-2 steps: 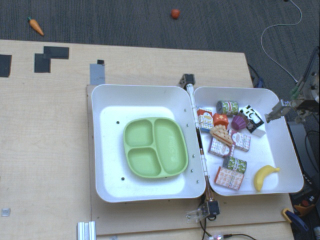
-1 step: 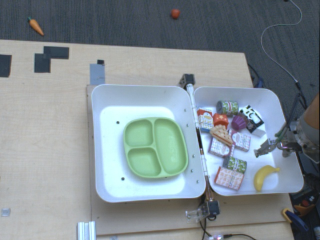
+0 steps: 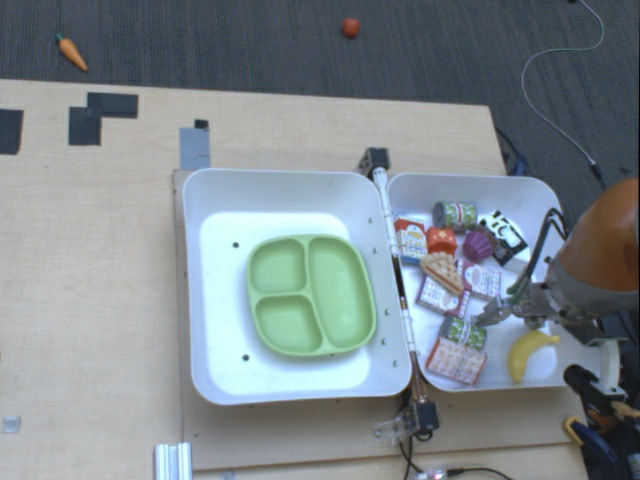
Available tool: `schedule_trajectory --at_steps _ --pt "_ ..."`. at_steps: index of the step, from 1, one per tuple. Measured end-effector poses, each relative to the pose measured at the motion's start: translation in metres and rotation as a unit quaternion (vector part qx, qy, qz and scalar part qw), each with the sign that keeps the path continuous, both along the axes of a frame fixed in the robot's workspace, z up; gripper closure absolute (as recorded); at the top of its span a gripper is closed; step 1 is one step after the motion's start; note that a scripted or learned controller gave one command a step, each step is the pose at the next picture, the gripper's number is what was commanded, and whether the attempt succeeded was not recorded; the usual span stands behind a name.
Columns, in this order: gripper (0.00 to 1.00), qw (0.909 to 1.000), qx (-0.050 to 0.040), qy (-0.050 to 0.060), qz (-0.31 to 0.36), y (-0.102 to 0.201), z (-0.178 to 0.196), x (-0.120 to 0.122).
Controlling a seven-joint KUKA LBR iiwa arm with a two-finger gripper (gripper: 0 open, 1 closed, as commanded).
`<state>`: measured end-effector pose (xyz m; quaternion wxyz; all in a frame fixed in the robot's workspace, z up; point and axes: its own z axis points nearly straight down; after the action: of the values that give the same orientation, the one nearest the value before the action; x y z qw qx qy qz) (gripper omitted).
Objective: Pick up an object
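Observation:
The right bin (image 3: pixel 540 193) holds several toy food items. Among them are a green can (image 3: pixel 455 213), a black and white box (image 3: pixel 506 231), a purple piece (image 3: pixel 478 245), a red tomato (image 3: pixel 441 238), a tan wafer (image 3: pixel 443 272), pink and white packets (image 3: pixel 436 295) and a yellow banana (image 3: pixel 524 354). My gripper (image 3: pixel 488 315) reaches in from the right and hangs low over the middle of this bin. It is just right of a green packet (image 3: pixel 463 332) and above-left of the banana. I see nothing held.
The left bin (image 3: pixel 215 268) carries a light green divided plate (image 3: pixel 310 295). A red packet (image 3: pixel 455 362) lies at the right bin's front edge. A clamp and cables (image 3: pixel 415 423) sit below the bins' seam. The orange wrist band (image 3: pixel 610 238) overhangs the right rim.

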<state>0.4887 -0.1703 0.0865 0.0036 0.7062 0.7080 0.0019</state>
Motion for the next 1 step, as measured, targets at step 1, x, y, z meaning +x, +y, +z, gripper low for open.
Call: schedule_trajectory --at_steps 1 --pt "1.0 1.0 -0.0009 -0.003 0.001 0.0 0.0116 0.0023"
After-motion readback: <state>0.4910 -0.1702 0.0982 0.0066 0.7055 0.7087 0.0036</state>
